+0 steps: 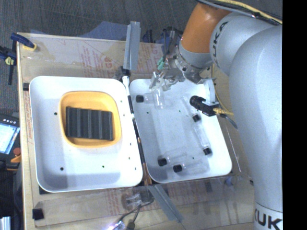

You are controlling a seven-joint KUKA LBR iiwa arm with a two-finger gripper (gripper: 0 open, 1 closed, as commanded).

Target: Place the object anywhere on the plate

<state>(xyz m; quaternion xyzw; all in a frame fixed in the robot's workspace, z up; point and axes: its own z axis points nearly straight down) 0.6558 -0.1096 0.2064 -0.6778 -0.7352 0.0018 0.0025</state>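
A yellow plate (89,98) lies in the left white bin (48,166). On its middle rests a dark grey ridged block (90,123). My gripper (160,83) hangs over the far edge of the right bin (220,164), well to the right of the plate. Just below it lies a clear tube (157,99), with a black cap (139,98) to its left. I cannot make out anything held in the gripper.
The right bin also holds a clear tube with black ends (201,134) near its right wall, and another clear piece with two black caps (170,163) at the front. A grey bar (131,44) stands behind the gap between the bins.
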